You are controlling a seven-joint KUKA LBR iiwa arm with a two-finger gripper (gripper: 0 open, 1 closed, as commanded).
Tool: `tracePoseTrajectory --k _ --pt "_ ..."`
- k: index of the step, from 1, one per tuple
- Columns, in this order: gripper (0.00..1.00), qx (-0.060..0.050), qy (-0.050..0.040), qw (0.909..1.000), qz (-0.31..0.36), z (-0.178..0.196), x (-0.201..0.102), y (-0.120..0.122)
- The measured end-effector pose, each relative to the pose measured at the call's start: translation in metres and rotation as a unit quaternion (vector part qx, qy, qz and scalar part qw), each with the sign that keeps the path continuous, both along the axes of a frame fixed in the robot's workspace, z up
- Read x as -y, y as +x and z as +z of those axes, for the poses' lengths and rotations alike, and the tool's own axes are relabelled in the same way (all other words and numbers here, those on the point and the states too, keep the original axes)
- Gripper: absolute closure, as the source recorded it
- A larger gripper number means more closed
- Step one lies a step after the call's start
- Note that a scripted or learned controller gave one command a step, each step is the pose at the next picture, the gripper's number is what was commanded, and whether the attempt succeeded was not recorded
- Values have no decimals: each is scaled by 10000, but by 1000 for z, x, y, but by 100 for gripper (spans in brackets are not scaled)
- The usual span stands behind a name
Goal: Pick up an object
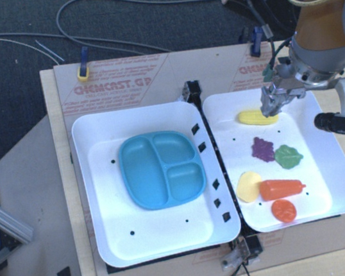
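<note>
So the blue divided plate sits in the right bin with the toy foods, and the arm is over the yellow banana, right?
Not quite. The camera view shows the blue divided plate alone in the left bin. The toy foods lie in the right bin, and the gripper is indeed at the yellow banana.

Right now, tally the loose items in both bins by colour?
Yellow: 2, the banana-shaped plastic toy under the tool and the rounded plastic piece
Purple: 1, the lumpy grape-like toy
Green: 1, the leafy plastic toy
Orange: 2, the carrot-shaped toy and the round toy
Blue: 1, the divided plastic plate
Total: 7
</note>
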State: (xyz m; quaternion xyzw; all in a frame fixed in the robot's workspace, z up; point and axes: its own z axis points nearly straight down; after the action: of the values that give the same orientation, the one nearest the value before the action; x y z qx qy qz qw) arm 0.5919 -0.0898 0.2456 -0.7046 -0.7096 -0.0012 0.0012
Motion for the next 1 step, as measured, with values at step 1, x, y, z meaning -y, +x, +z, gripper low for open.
tracePoseTrajectory --k 1 --pt "100 -18 1 10000 -6 -5 -57 -16"
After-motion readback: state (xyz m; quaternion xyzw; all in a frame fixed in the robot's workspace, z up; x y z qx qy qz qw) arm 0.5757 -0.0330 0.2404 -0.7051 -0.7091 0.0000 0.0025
